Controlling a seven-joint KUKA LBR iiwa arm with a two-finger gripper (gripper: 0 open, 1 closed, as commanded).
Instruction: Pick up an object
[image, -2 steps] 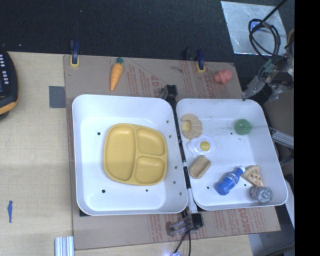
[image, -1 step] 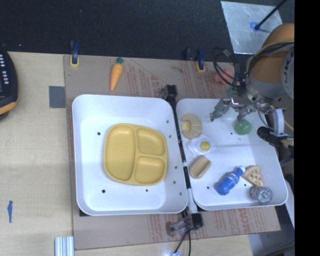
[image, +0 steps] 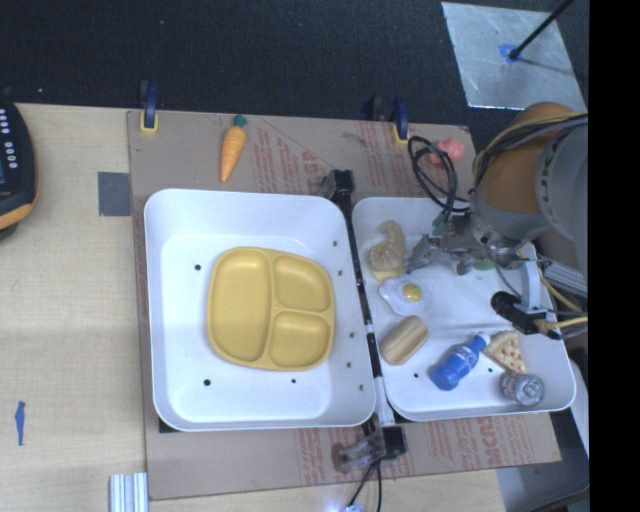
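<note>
The right bin (image: 560, 405) holds several toys: a beige pastry (image: 388, 248), a fried egg (image: 403, 294), a tan bread roll (image: 403, 339), a blue bottle (image: 457, 363), a pizza slice (image: 507, 351) and a small silver can (image: 523, 389). My gripper (image: 428, 253) reaches in from the right over the bin's upper part. It hangs just right of the pastry and above the egg. Nothing shows in its grasp.
The left bin (image: 170, 300) carries a yellow divided plate (image: 270, 306). An orange toy carrot (image: 232, 150) lies on the cardboard behind it. Black cables (image: 432, 170) loop behind the right bin. A black clamp (image: 518, 314) sticks out below the arm, over the bin's right side.
</note>
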